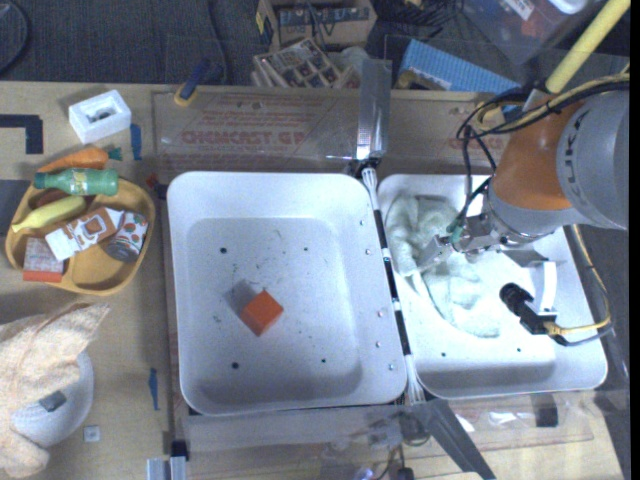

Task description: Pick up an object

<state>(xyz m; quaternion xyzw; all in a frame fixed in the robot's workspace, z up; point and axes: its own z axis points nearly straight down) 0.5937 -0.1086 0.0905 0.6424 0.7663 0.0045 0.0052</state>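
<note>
A yellow bowl of toy food sits at the left of the tabletop. In the left bin an orange block lies near the middle, touching a small grey piece. In the right bin lies a crumpled white cloth, the likely target. The gripper is low over the cloth's upper left. I cannot tell whether its fingers are apart or together. Soft folds may slip free, or only a thin edge may be pinched and drop.
</note>
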